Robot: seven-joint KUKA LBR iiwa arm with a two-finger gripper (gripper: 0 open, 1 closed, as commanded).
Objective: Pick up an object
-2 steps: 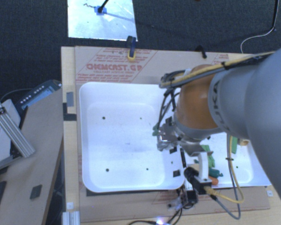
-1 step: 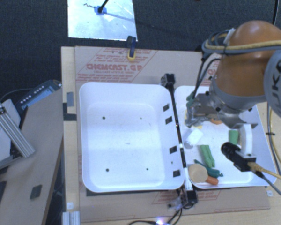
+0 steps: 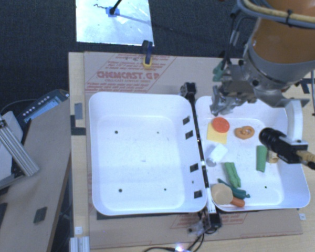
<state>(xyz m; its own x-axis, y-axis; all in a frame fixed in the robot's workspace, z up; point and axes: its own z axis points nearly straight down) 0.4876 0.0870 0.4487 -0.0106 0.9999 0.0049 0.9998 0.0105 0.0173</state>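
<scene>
My gripper [image 3: 222,105] hangs over the far left corner of the right bin [image 3: 302,190], just above a red disc [image 3: 219,124] that lies on a yellow square [image 3: 216,135]. I see nothing held in it. To the right of the disc lies an orange ring-shaped piece [image 3: 245,132]. A white block [image 3: 217,154], a long green piece [image 3: 231,173] and a green bar [image 3: 261,158] lie further toward the front. A tan round piece [image 3: 221,193], an orange bit [image 3: 238,202] and a teal piece [image 3: 240,192] sit in the front left corner.
The left bin [image 3: 142,96] stands beside the right one, with a black divider strip [image 3: 198,140] between them. A black cylinder [image 3: 275,140] with cables juts over the right bin's right side. The arm's bulk covers the far right corner.
</scene>
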